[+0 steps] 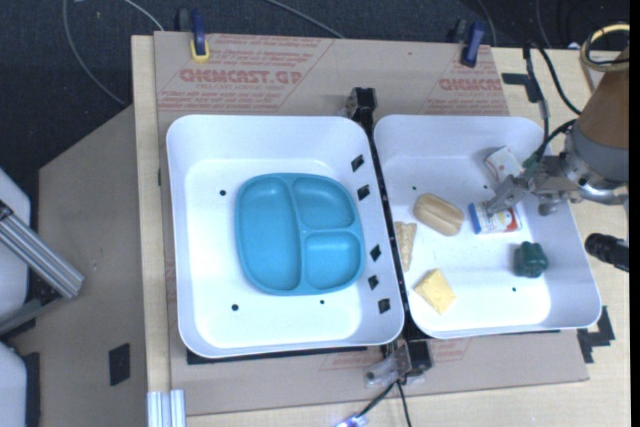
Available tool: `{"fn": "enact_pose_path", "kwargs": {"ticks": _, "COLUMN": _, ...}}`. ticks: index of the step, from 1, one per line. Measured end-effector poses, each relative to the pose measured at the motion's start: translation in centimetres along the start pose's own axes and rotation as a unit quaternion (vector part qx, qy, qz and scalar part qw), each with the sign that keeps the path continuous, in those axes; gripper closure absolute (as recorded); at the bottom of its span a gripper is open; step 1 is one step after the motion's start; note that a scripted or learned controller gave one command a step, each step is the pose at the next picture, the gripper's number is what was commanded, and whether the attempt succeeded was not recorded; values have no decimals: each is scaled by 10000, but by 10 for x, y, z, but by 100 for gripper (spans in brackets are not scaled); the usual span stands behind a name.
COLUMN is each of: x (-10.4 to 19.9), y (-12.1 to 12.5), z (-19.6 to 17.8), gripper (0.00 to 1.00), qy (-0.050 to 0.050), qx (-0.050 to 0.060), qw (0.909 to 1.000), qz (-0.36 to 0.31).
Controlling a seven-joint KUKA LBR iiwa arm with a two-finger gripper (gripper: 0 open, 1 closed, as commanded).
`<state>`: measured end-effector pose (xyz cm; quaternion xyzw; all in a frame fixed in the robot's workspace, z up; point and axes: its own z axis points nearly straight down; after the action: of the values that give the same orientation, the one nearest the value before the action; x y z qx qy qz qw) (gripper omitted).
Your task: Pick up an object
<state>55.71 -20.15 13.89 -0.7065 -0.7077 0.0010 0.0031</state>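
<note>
In the right bin (pixel 560 310) lie a tan bread roll (pixel 438 213), a yellow cheese wedge (pixel 435 291), a pale cracker (pixel 404 243) against the left wall, a dark green lump (pixel 529 259) and a small white packet with red and blue print (pixel 499 220). A crumpled white piece (pixel 499 160) rests near the bin's back. My gripper (pixel 508 195) reaches in from the right and hangs directly over the printed packet, partly covering its upper edge. The view does not show whether anything is held.
The left bin (pixel 200 315) holds a blue divided plate (pixel 299 232). Black clips run along the seam between the bins (pixel 372 215). Blue clamps (pixel 200 33) hold the board at the back. Cables trail at the right behind the arm (pixel 605 135).
</note>
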Motion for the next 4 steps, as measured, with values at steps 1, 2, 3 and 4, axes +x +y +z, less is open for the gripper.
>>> {"fn": "enact_pose_path", "kwargs": {"ticks": 1, "x": 1, "y": -1, "z": 53, "gripper": 0, "qy": 0, "qx": 0, "qw": 10000, "qz": 9}}
{"fn": "enact_pose_path", "kwargs": {"ticks": 2, "x": 0, "y": 2, "z": 38, "gripper": 100, "qy": -7, "qx": -39, "qw": 10000, "qz": 7}}
{"fn": "enact_pose_path", "kwargs": {"ticks": 3, "x": -3, "y": 6, "z": -26, "gripper": 100, "qy": -28, "qx": -66, "qw": 10000, "qz": 1}}
{"fn": "enact_pose_path", "kwargs": {"ticks": 4, "x": -2, "y": 5, "z": -92, "gripper": 100, "qy": -30, "qx": -74, "qw": 10000, "qz": -1}}
